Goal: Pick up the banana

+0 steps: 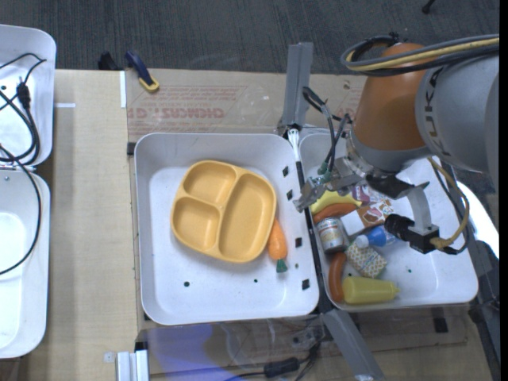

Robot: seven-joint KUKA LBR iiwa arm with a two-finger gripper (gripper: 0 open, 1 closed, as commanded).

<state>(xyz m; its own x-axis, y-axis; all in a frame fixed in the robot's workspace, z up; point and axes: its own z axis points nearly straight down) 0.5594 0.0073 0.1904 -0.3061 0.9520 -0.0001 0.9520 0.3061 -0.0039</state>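
Arm enters from the right; orange band (389, 101) and grey wrist sit over the upper part of the right bin (452, 288). Claw (317, 187) is low at that bin's left wall, close to the divider between the two bins. Claw state: cannot tell, the metal parts at its tip are too cluttered to read.

Banana (337, 206) lies just below and slightly right of the claw, yellow, curved, resting in the right bin. Whether it touches the claw is unclear; nothing shows it being held.

Below the banana: a small can (330, 234), tilted. Right of the claw, next to the banana: a red and white packet (375, 211). Further down and right: a blue item (376, 236), a speckled block (367, 260), a yellow bottle (368, 290) lying on its side, and a red-orange piece (336, 275) along the left wall.

Left of the claw, across the divider: left bin (159, 292) with a yellow three-compartment plate (225, 210). A toy carrot (277, 244) lies against the plate's lower right edge, below and left of the claw
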